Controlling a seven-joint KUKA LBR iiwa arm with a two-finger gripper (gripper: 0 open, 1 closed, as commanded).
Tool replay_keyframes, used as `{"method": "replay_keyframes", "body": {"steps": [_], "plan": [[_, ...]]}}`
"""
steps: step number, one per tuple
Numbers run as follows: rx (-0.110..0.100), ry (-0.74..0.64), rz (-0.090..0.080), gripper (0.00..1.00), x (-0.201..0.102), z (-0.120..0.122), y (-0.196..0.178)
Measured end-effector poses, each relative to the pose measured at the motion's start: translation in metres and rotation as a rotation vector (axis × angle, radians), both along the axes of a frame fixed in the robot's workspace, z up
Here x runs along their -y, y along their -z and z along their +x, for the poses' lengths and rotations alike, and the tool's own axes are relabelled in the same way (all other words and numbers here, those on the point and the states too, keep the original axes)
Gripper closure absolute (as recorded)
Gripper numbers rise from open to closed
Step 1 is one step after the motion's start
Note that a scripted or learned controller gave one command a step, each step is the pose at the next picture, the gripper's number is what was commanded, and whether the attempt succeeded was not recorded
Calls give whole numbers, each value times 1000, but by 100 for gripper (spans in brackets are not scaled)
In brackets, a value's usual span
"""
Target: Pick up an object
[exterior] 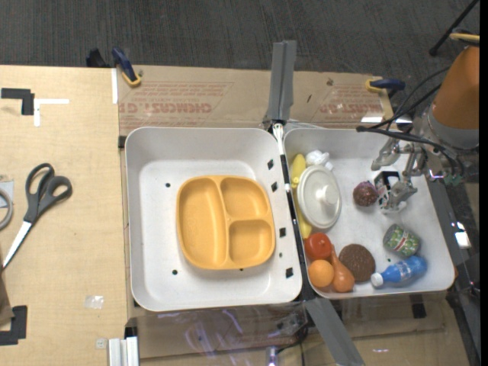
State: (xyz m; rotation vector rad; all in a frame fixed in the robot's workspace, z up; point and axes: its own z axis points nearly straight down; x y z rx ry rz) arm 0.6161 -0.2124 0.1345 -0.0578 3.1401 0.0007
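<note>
Approach step: the end effector (398,175) hangs with fingers spread wide and nothing between them, over the right bin (446,261), just beside the dark red ball (366,194); next it must centre over the ball, lower and close

The gripper (398,175) hangs over the far right part of the right bin (441,235), its metal fingers (386,155) spread with nothing between them. Just to its left lies a dark red ball (367,194), and further left a white lidded bowl (319,196) beside a yellow piece (298,165). Nearer the camera than the gripper sit a green patterned ball (401,240), a blue bottle (399,272), a brown disc (357,261), a red tomato (319,245) and an orange fruit (322,273). Well to its left, the left bin (149,227) holds a divided yellow plate (226,221). Scissors (36,200) lie on the counter (57,265), far left.
</note>
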Motion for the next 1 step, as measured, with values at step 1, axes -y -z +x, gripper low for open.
{"method": "replay_keyframes", "body": {"steps": [1], "plan": [[-1, 66, 2, 0, -47, 23, 45]]}}
